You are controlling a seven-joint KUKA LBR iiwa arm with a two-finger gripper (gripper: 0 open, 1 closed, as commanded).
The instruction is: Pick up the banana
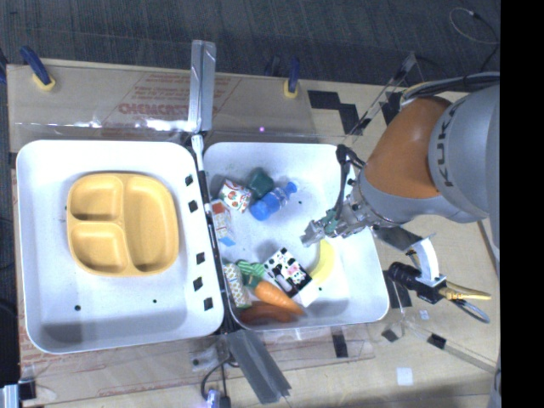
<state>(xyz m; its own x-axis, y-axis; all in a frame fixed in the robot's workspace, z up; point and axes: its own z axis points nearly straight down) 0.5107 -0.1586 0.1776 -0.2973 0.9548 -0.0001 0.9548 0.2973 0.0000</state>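
The yellow banana [324,263] lies in the right bin [357,304], near its right wall, curving down toward a black-and-white carton. My gripper [321,230] hangs just above the banana's upper end, low inside the bin. Whether it touches the banana is unclear from this angle. The grey arm with its orange band [406,155] reaches in from the right, over the bin's right rim.
The right bin also holds a carrot [277,295], a black-and-white carton [290,274], a blue bottle [272,202], a dark green object [259,180] and small packets along the left wall. A yellow divided plate [123,223] sits in the left bin [42,313]. Tools lie on the bench at right.
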